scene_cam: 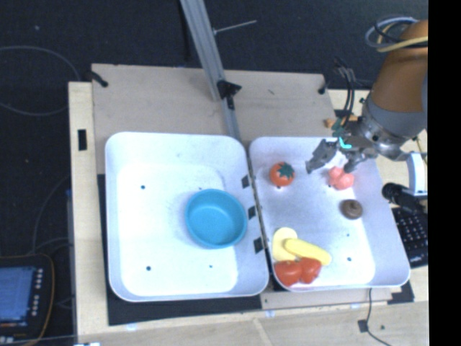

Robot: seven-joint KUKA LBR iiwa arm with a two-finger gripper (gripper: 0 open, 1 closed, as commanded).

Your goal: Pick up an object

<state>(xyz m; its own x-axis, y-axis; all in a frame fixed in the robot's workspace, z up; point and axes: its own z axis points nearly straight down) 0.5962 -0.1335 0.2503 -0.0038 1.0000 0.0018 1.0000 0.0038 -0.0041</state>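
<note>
- Bins: two, side by side; the left bin (pixel 130 193) bears one blue bowl (pixel 215 218).
- The right bin (pixel 374 258) bears one tomato (pixel 282 174), one pink object (pixel 341 179), one brown piece (pixel 351 208), one banana (pixel 306 250), one red pepper (pixel 297 272).
- One gripper (pixel 333 163), fingers spread, hovers just beside the pink object, pinching nothing.

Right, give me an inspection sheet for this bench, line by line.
Surface: left bin and right bin side by side.
Job's things: tomato, pink piece, brown piece, banana, red pepper in the right bin.
Clutter: blue bowl in the left bin.
Grippers: gripper above the pink piece, open.
Cables: loops on the arm.
Surroundings: metal pole, keyboard.
</note>
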